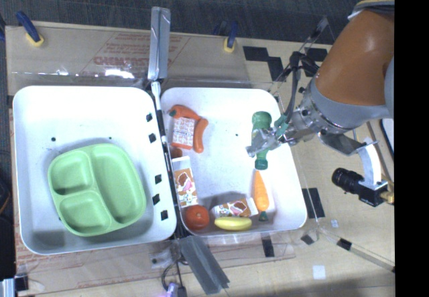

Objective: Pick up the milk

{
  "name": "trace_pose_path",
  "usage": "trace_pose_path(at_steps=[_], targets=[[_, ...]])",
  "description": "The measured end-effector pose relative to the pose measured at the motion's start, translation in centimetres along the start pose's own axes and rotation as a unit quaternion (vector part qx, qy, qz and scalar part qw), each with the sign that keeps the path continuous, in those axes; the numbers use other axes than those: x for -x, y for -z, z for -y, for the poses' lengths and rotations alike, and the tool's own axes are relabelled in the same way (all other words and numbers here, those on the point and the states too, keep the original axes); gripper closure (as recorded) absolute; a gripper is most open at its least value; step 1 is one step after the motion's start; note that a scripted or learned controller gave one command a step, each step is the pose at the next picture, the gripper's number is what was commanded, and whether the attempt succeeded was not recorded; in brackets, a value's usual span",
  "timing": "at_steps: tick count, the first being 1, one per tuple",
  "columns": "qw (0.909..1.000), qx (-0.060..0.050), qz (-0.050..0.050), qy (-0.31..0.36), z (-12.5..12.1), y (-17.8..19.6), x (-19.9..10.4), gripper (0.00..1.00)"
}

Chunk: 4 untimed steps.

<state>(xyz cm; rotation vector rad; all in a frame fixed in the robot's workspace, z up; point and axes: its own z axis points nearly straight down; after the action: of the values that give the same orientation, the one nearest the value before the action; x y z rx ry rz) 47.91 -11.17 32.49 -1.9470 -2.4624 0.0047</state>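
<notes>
Milk is a small carton lying flat, well left of the gripper; whether the jaws are wide or narrow I cannot tell. Probably light, slightly crushable; grasp across narrow sides.

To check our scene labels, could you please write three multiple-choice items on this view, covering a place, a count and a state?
1. The claw hangs over:
A. the left bin
B. the right bin
C. the bare bench

2. The green plate has how many compartments?
A. two
B. three
C. five

3. The green plate sits:
A. face up
B. upside down
C. on its edge

Answers:
1 B, as the claw is above the right bin, near a green bottle.
2 B, as the green plate shows one large and two small wells.
3 A, as its wells open upward in the left bin.
</notes>
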Motion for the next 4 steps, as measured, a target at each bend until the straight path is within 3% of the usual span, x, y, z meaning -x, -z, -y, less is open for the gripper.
trace_pose_path(at_steps=[1,2,4], targets=[[0.9810,-0.002,-0.001,0.194,-3.5,-6.6,-6.5,1.00],[0.9810,-0.002,-0.001,0.194,-3.5,-6.6,-6.5,0.00],[0.9907,0.000,0.001,0.136,-6.9,-21.8,-20.4,0.00]])
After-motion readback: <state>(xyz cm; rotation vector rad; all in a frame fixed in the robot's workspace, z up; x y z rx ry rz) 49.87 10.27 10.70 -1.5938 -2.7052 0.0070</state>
